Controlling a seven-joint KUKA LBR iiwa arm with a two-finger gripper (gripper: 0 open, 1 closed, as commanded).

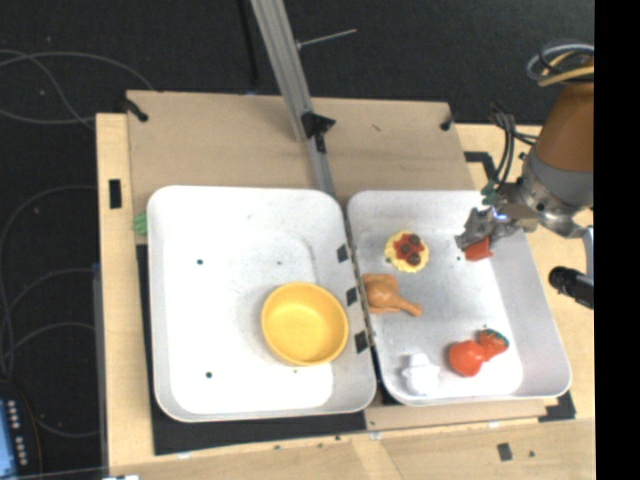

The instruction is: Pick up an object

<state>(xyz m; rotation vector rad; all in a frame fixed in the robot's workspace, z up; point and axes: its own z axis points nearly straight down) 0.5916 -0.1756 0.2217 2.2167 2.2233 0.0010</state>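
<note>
On a tan board bench [220,143] over dark, matte flooring [450,28], with thin cables [50,78] looping at far left. From the bench's far edge, a ribbed grey metal mast [283,53] slanting up and out of view. Side by side on the board, two shallow white plastic bins with rounded corners and low rims, faintly speckled and scuffed.

In the left bin [200,238], towards its near right, a smooth, round yellow bowl [304,323], upright and glossy.

In the right bin [530,313]:
- far centre, a small round tart [407,252], yellow with dark red spots on top;
- just near of it, close to the left rim, an orange toy [388,296], lumpy, with a tapering end pointing right;
- at near right, a round red tomato [465,357], touching a smaller red piece [492,342] with a green tip;
- just left of the tomato, a small white blocky lump [420,374], hard to make out against the bin.

From the right, over the bin's far right part, the grey arm [565,138], orange-banded. Low over the bin floor, right of the tart, the gripper [478,240]; at its tip a small red bit [479,252]. Whether gripped or merely underneath, impossible to tell; likewise whether wide or narrow.
</note>
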